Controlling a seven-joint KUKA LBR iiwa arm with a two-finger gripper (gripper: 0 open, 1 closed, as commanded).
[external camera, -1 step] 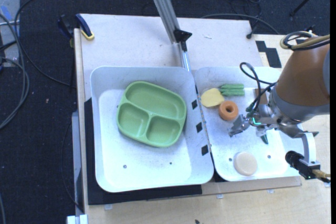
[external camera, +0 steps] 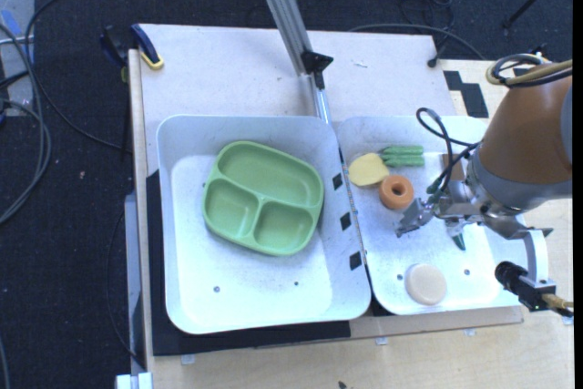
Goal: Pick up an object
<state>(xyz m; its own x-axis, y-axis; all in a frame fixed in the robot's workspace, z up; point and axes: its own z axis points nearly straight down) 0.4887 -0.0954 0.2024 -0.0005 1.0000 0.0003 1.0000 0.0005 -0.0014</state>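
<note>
While unlabelled, orange ring [external camera: 396, 192] adjoins claw [external camera: 416, 220].

Both bins [external camera: 182, 287] are plain white, and the left one has a pale green divided plate [external camera: 264, 197] in it. In the right bin there's a yellow piece [external camera: 367, 168], a striped green thing [external camera: 404, 156], an orange ring [external camera: 396, 192] and a cream disc [external camera: 425, 283]. The tabletop [external camera: 228, 68] is off-white, the floor [external camera: 64, 196] near black. The arm [external camera: 528, 141] has an orange band over grey.

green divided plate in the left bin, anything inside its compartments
Nothing: the green divided plastic plate in the left white bin shows three bare compartments. Whatever lies beneath the plate is covered.
</note>
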